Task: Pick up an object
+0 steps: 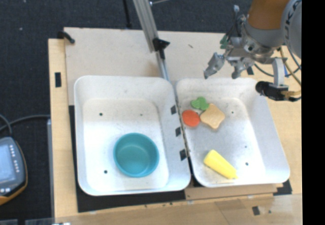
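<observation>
1. End effector point(226, 69) hangs upper right of frame, above far rim of right bin point(264, 117); fingers spread apart, nothing btwn them.
2. Nothing picked yet. Candidates in right bin: green piece point(199, 103), red piece point(191, 118), tan piece point(213, 117), yellow piece point(219, 164).
3. Teal bowl point(135, 154) sits in left bin point(91, 112).
4. Left to do: descend, grasp, lift. Task approx at start.

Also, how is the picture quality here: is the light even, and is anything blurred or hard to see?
Camera view: light is soft and even, with faint shadows under the teal bowl and yellow piece; no strong glare on the white bins; the gripper looks slightly soft, its fingers hard to read; the picture is a little grainy.
</observation>
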Tool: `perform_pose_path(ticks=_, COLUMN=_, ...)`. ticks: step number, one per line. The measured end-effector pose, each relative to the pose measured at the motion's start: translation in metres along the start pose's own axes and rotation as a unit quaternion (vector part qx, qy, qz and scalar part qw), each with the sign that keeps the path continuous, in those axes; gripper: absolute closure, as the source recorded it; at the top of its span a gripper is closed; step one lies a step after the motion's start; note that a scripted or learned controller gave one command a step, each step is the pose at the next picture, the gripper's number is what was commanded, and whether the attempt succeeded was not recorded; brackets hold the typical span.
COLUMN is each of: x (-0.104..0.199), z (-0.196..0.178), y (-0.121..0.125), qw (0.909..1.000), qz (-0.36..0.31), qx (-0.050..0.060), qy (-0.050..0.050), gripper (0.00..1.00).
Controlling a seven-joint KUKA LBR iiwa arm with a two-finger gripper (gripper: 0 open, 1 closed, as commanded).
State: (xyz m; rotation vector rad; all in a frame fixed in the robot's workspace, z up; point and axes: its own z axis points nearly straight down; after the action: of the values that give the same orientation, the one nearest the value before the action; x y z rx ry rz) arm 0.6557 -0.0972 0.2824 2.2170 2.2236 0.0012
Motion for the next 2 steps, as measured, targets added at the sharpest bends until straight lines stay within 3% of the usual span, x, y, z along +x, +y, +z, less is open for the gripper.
perform_pose_path(ticks=1, x=0.0, z=0.0, y=0.0, qw=1.0, qz=0.0, qx=0.0, qy=0.0, gripper=0.0)
perform_pose_path(ticks=2, x=-0.011, z=0.047, y=-0.001, qw=1.0, qz=0.002, qx=0.002, qy=-0.001, gripper=0.0)
